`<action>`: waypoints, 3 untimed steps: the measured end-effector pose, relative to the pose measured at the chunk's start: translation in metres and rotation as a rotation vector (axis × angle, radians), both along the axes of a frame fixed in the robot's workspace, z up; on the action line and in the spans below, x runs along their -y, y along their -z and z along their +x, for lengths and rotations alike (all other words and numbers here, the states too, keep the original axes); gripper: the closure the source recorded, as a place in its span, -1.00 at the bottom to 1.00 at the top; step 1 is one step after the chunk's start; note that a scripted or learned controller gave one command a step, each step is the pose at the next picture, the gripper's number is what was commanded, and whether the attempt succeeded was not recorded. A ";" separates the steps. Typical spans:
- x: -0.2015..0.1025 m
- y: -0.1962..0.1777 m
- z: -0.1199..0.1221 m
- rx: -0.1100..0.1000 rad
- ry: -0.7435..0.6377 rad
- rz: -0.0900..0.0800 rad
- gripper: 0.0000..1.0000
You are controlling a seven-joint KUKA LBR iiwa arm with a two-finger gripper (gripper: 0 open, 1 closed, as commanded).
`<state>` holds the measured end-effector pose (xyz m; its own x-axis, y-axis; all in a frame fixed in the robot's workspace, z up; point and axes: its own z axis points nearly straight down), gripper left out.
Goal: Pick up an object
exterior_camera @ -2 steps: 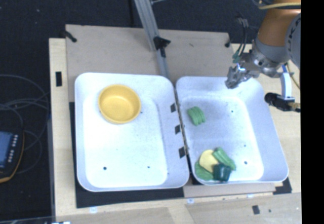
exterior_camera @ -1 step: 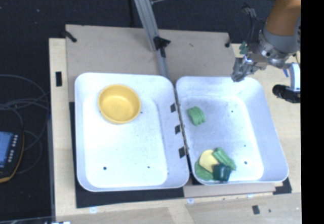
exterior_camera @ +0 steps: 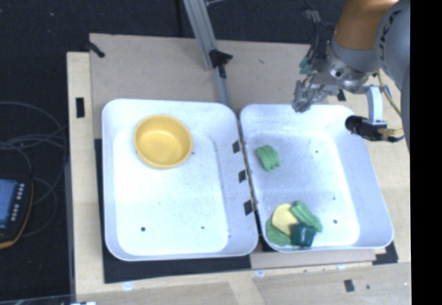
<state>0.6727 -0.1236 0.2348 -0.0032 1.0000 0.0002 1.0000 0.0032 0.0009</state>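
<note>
In the right bin [exterior_camera: 345,159] a small ridged green piece [exterior_camera: 267,157] lies near the left wall. A cluster sits at the front left corner: a yellow piece [exterior_camera: 282,217], a light green piece [exterior_camera: 304,214] and a dark green block [exterior_camera: 302,234]. A yellow bowl [exterior_camera: 163,141] rests in the left bin [exterior_camera: 173,221]. My gripper [exterior_camera: 302,102] hangs over the back rim of the right bin, well away from all the objects, with nothing visible between its fingers.
A slanted metal post [exterior_camera: 199,14] rises behind the bins and ends near their shared back corner. A black cable fitting [exterior_camera: 362,127] sits by the right bin's back right rim. The wooden bench [exterior_camera: 138,62] surrounds the bins.
</note>
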 end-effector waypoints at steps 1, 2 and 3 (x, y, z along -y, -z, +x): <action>-0.053 -0.012 -0.006 0.001 -0.001 0.001 1.00; -0.104 -0.001 -0.011 0.000 0.000 0.000 1.00; -0.162 -0.009 -0.014 0.000 0.000 0.001 1.00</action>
<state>0.6590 0.0384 0.2438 -0.0037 1.0000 0.0015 1.0000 0.0037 0.0012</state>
